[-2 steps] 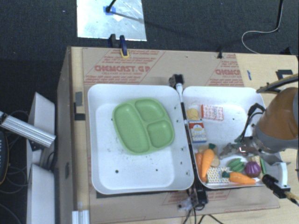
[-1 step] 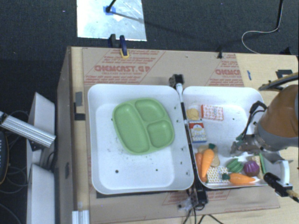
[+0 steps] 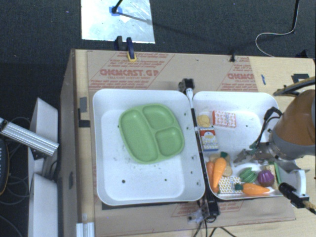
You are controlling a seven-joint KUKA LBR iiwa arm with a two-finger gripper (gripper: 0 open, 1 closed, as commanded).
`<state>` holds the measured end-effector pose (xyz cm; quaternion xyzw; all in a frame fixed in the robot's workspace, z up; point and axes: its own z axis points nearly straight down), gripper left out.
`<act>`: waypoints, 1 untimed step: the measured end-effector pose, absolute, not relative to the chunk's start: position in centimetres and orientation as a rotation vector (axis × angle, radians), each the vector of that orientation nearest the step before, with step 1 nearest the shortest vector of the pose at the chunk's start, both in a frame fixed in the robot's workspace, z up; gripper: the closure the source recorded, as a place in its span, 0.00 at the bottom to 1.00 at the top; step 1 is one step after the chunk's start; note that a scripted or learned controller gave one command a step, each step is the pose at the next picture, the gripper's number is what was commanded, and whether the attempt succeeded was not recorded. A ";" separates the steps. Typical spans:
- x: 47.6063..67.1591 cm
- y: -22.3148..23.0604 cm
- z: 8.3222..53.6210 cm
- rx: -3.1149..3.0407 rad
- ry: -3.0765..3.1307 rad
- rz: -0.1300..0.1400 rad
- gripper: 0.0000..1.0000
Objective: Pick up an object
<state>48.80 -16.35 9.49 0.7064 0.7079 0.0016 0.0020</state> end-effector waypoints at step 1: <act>48.9 -16.4 10.5 2.214 2.220 0.008 1.00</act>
